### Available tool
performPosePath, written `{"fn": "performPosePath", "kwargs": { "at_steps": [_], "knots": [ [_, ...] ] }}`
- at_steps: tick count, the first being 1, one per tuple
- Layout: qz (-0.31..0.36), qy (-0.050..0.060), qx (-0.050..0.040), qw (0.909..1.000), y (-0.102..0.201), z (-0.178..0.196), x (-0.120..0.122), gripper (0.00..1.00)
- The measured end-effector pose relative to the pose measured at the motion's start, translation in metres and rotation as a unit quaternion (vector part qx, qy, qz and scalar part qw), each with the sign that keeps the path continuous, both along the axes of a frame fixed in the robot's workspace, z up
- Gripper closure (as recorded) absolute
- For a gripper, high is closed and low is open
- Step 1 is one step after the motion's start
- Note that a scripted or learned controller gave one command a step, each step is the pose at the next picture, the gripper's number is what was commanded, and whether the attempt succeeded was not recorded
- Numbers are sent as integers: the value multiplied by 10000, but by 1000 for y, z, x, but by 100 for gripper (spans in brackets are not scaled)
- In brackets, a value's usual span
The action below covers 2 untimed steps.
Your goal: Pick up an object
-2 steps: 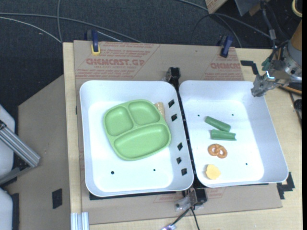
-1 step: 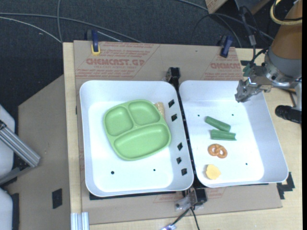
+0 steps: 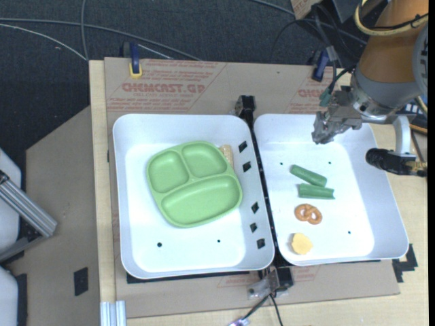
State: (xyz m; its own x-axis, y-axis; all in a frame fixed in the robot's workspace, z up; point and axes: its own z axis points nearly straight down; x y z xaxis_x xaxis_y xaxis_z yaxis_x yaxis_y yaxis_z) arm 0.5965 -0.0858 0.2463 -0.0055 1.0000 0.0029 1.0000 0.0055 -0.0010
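green plate (image 3: 195, 184) crowds left bin (image 3: 136, 236), borders clear

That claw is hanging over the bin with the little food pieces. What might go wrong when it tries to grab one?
The two green pieces lie close together, so the gripper may nudge or catch both. The pretzel and the yellow piece look small and flat, so the fingers might close on nothing. The gripper also sits near the right bin's far wall and could bump it.

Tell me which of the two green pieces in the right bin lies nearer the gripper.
The upper green piece, lying on a slant, is nearer the gripper. The other green piece lies level just below it, closer to the pretzel.
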Motion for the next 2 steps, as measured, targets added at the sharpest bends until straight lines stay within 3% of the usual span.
{"fn": "performPosePath", "kwargs": {
  "at_steps": [2],
  "knots": [
    [5,-2,3,10000,101,-3,-7,100]
  ]
}}
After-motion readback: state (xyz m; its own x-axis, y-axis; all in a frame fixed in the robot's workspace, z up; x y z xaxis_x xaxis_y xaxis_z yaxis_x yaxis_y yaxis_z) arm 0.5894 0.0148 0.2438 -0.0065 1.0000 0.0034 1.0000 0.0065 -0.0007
